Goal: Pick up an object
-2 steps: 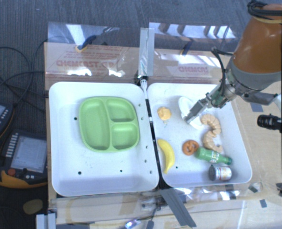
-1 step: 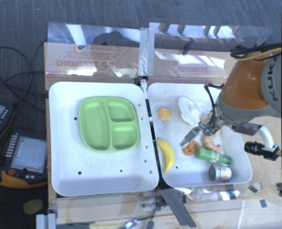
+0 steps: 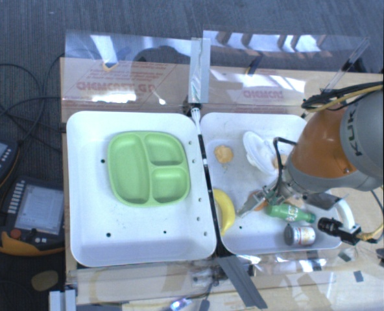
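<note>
Gripper [image 3: 255, 202] descends near right bin's [image 3: 244, 238] front edge beside green bottle [image 3: 290, 211]; finger state indeterminate. Next: align, close.

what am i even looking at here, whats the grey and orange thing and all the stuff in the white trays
The grey and orange thing is a robot arm, reaching in from the right of the picture. One camera fixed above the bench took this, looking down at a slant. The arm's job is to pick up an object.

Two shallow white bins sit side by side. The left bin holds a green divided plate. The right bin holds a yellow banana by its left wall, a small orange lump, a crumpled white item, a green bottle lying on its side and a metal can.

The arm's gripper is low in the right bin, next to the bottle. I can't tell whether it holds anything.
</note>
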Action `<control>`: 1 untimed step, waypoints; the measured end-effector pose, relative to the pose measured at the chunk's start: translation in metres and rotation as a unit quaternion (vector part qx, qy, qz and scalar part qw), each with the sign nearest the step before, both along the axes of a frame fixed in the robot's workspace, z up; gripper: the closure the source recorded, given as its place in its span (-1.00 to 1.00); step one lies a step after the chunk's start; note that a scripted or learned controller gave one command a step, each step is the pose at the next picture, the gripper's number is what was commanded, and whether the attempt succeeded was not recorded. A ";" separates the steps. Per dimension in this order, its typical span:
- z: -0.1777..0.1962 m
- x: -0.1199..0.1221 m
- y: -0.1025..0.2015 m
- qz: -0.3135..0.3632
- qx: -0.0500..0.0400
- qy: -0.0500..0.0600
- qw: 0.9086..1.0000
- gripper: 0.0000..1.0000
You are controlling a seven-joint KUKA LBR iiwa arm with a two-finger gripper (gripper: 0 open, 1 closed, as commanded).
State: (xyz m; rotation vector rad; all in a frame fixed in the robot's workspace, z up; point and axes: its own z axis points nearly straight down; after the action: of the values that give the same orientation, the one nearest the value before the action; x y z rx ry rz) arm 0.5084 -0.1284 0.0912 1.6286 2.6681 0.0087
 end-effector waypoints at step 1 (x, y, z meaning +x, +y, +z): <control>-0.003 0.050 -0.026 0.049 0.007 0.026 0.998 -1.00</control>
State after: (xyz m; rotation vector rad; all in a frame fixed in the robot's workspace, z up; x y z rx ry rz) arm 0.5586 -0.1543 0.0880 1.5208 2.7896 -0.0133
